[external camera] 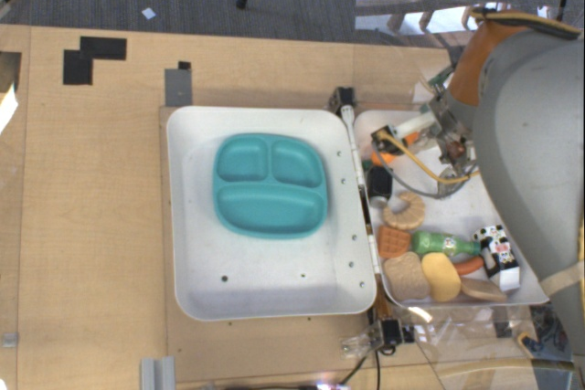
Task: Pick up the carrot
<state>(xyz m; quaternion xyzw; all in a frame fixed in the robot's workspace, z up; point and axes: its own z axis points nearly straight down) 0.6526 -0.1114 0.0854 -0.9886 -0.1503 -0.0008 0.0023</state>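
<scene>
The large grey arm (pixel 535 169) fills the right side of the frame. Its orange band (pixel 471 59) sits at the upper right, and the wrist slants down and to the left from there. The gripper (pixel 450 149) hangs over the upper part of the right-hand shallow white bin (pixel 466 210); whether it is spread or pressed together cannot be told from this angle, and nothing is seen gripped in it.

The small orange plastic carrot (pixel 384 158), apparently with a green end, lies in the upper left corner of that bin. It is to the left of the gripper, close to the bin's left wall and partly hidden.

The lower half of the same bin holds a cluster of toy foods:
- a round tan biscuit (pixel 405 213)
- a square orange-brown waffle (pixel 394 241)
- a long green piece (pixel 437 244)
- a yellow rounded lump (pixel 440 276)
- a thin orange-red stick (pixel 469 267)
- a black-and-white cow-patterned carton (pixel 498 253)

The left-hand white bin (pixel 196 224) holds a teal divided plastic plate (pixel 271 185) lying flat in its upper middle. Both bins rest on the pale wooden bench (pixel 82 242).
</scene>
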